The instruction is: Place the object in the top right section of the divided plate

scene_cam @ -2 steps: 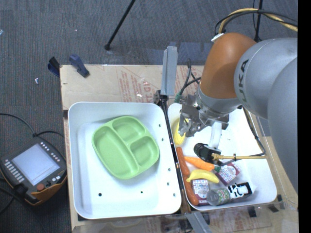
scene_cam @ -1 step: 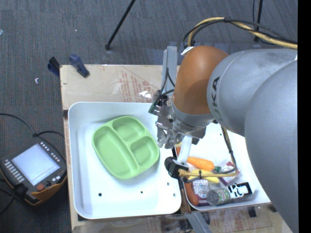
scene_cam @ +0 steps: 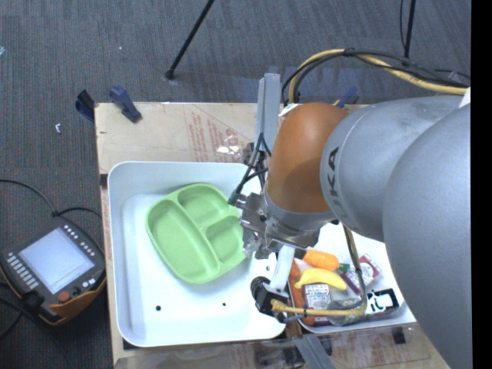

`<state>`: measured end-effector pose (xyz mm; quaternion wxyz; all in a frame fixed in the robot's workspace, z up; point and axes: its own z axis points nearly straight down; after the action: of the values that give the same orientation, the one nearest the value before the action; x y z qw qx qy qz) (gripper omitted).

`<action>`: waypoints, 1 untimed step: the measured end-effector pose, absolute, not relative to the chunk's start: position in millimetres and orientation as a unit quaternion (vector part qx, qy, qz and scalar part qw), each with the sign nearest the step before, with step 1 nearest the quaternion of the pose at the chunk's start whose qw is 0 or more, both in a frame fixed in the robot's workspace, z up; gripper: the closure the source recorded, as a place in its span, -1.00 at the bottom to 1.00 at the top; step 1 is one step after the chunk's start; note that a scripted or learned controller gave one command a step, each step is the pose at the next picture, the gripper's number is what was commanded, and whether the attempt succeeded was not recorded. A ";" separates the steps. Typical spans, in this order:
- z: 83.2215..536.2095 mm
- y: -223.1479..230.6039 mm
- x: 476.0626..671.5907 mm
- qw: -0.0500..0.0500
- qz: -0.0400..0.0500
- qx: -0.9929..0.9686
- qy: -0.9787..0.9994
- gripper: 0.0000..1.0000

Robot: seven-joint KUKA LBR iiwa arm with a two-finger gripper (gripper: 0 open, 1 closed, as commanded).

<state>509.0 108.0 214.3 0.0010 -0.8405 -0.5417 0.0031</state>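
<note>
**Claw at the plate's right rim**

Left of the green plastic three-section plate, a grey handheld screen controller lies on the floor. The plate rests in the left shallow white bin on the wooden desk. The claw hangs at the plate's right rim; I cannot tell how open it is or whether it holds anything. Further right of the plate, an orange toy carrot and a yellow toy banana lie together in the right white bin.

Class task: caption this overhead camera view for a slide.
Robot arm hangs beside a green divided plate in one white bin; a banana and carrot lie in the second bin.
</note>
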 end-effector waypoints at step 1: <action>211.4 112.9 500.5 0.002 0.004 -0.842 -0.540 -1.00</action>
<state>500.5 112.9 211.4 0.0018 -0.8418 -0.5398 0.0036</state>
